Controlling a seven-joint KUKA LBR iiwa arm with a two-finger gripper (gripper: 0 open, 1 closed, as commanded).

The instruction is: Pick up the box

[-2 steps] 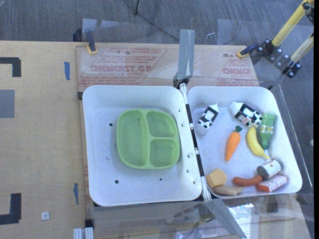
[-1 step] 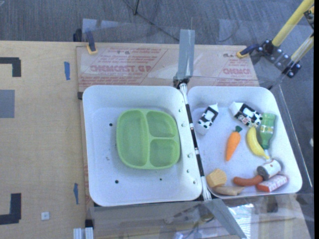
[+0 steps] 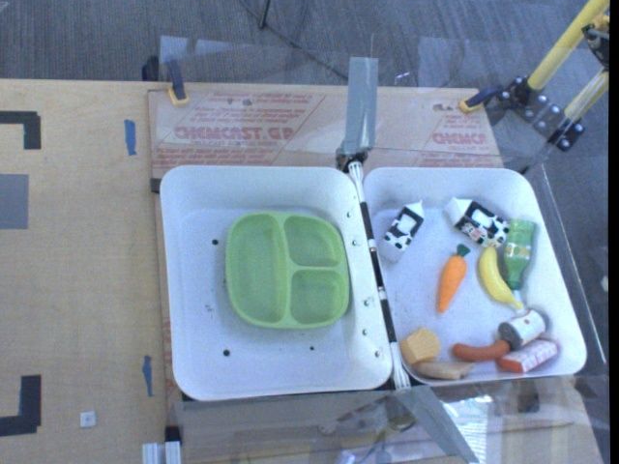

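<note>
The right bin (image 3: 551,216) holds several boxy items. A small red and white box (image 3: 531,357) lies flat in the near right corner, beside a grey can (image 3: 522,328). A black and white cow-patterned carton (image 3: 403,228) stands near the bin's left wall. A second one (image 3: 481,223) lies at the back, next to a green packet (image 3: 518,249).
Also in the right bin are a carrot (image 3: 451,278), a banana (image 3: 496,278), a red sausage (image 3: 478,351), an orange wedge (image 3: 421,344) and a tan piece (image 3: 444,369). The left bin (image 3: 189,288) holds a green divided plate (image 3: 287,270). A yellow stand (image 3: 569,48) rises at the back right.
</note>
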